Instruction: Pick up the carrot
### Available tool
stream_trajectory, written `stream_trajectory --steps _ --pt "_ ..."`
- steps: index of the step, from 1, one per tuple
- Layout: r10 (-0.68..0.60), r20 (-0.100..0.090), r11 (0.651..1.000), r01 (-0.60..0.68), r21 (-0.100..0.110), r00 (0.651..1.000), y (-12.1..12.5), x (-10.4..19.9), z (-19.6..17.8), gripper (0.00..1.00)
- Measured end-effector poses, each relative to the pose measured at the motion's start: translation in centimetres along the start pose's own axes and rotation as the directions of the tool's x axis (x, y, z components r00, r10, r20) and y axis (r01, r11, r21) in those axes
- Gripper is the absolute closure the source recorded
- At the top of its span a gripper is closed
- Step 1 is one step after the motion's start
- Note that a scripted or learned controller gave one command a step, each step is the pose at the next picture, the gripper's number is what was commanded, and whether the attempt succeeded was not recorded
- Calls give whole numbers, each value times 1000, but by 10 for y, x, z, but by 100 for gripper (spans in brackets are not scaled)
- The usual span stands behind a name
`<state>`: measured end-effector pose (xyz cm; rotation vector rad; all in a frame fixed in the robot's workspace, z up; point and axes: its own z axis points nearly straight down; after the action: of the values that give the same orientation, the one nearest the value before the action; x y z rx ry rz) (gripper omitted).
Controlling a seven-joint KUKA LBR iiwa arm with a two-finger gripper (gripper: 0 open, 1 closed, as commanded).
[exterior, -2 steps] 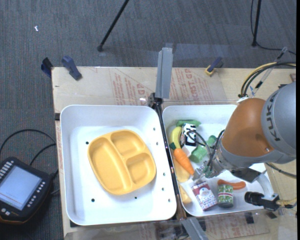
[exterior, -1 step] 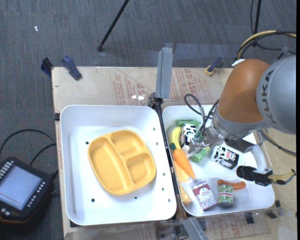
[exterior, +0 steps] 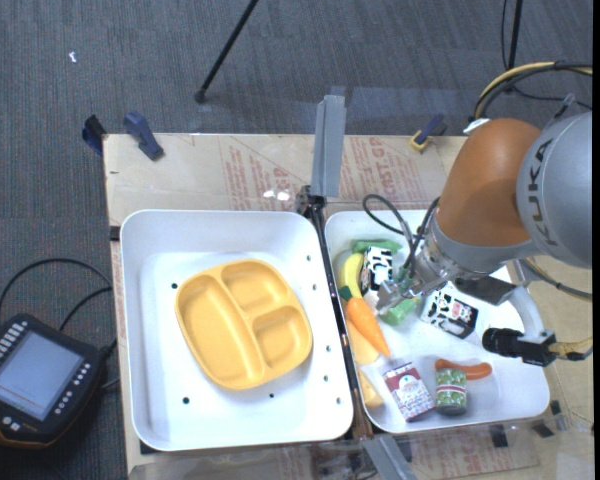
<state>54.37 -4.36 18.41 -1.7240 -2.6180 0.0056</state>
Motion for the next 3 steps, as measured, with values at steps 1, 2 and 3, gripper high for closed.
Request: stream_trajectory --steps 1,2,3 --pt "0 0 1000 0 0 1000 0 0 0 0" --pt "-126 0 992 126 0 992 -60 33 0 0" --pt "30 0 1000 -30 -1 1000 -29 -36 31 0"
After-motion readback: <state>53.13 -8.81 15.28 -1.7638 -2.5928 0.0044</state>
